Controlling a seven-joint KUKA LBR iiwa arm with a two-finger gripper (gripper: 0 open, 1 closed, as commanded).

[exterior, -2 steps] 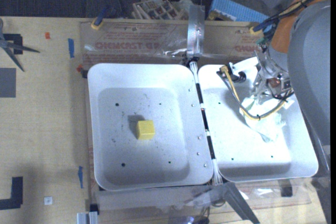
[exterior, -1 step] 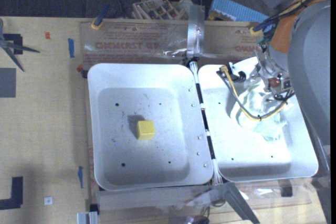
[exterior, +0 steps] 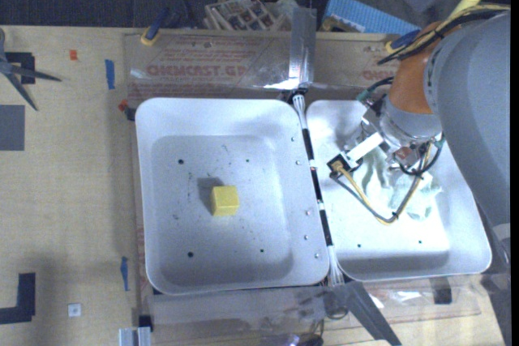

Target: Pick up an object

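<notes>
Arm: the grey arm [exterior: 478, 93] with its orange band [exterior: 409, 85] comes in from the right and bends down over the right bin.
Claw: the claw [exterior: 389, 174] hangs low inside the right bin, over the pale stuff lying there; cables and the wrist hide its tips, so I cannot tell whether it is clenched, released or grasping anything.
Yellow block: a small yellow block [exterior: 225, 200] sits alone on the floor of the left bin, near the middle, well apart from the claw.
Pale greenish object: a soft-looking pale greenish object [exterior: 413, 194] lies in the right bin right under the wrist; its shape is too blurred to name.
Left bin: white and shallow [exterior: 162, 126], touching the right bin along the middle divide.
Right bin: white [exterior: 462, 255], partly covered by the arm.
Surface: light wooden surface [exterior: 65, 174] around both bins.
</notes>
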